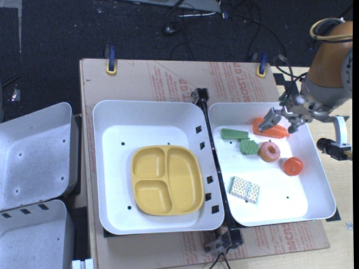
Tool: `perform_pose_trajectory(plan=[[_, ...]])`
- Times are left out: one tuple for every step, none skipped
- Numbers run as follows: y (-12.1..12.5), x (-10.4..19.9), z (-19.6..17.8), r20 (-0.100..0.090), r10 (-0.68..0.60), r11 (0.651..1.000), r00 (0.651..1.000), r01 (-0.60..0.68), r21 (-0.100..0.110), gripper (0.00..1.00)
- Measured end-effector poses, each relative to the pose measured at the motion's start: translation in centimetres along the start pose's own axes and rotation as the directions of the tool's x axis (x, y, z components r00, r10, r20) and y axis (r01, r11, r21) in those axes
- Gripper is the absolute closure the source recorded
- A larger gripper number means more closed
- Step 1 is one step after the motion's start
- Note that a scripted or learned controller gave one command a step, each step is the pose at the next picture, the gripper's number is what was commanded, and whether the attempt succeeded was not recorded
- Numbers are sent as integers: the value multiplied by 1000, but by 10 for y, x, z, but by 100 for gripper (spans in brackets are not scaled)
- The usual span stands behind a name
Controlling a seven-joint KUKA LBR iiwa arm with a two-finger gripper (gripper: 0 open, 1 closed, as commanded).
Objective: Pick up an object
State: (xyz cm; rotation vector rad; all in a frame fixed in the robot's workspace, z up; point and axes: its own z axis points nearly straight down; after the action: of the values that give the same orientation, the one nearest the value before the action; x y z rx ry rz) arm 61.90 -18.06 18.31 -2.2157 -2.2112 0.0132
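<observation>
From the camera view above the bench, my two-finger gripper (285,118) hangs over the far edge of the right shallow white bin (314,203), jaws spread apart and holding nothing. Just under my fingertips lies an orange carrot-shaped toy (268,130). Towards the bin's middle sit a flat green bar (234,134), a knobbly green block (249,147), a pink-and-brown ring doughnut (269,151) and a small red round toy (293,166). Nearer the front edge rests a pale patterned sponge-like pad (245,189). The left white bin (106,150) carries a yellow three-compartment plastic plate (167,180).
</observation>
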Motion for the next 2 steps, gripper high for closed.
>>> perform_pose_trajectory(plan=[[3,1,-9,3,-3,1000,1000,3,-14,0],[4,-4,53,2,-1,1000,1000,1,-10,0]])
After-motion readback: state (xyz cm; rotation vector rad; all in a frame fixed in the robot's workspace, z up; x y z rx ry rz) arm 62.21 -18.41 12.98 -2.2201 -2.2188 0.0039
